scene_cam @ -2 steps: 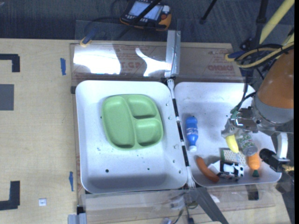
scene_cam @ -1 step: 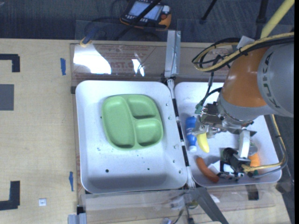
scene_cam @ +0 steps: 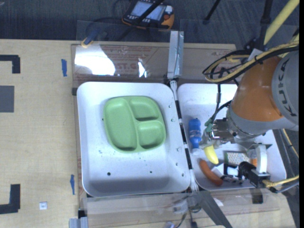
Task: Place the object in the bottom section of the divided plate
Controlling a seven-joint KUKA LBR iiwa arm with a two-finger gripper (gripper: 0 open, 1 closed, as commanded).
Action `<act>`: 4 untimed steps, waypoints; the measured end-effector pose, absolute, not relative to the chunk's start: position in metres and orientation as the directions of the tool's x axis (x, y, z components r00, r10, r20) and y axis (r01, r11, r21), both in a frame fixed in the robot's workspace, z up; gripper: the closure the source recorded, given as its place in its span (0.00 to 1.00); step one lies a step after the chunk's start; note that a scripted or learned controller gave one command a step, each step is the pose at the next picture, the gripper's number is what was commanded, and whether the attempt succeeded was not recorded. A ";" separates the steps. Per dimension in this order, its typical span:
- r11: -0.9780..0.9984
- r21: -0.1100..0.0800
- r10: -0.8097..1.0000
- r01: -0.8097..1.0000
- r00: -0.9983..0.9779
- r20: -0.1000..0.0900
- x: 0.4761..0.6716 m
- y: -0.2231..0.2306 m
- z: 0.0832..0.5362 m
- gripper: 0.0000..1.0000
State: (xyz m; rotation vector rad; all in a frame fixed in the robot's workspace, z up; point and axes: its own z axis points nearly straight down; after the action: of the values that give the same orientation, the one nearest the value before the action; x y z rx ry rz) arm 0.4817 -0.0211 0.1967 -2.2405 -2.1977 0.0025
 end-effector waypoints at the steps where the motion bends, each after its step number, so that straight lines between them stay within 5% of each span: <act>1: -0.083 0.000 0.997 0.997 0.083 0.000 0.510 0.033 0.208 1.00; 3: 0.316 0.002 0.949 0.949 -0.316 -0.001 0.560 0.157 0.175 1.00; 4: 0.316 0.002 0.949 0.949 -0.316 -0.001 0.560 0.157 0.175 0.00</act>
State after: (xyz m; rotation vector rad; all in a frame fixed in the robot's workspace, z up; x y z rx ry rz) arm 0.5603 0.1568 0.1751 -1.8379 -2.5500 -0.0020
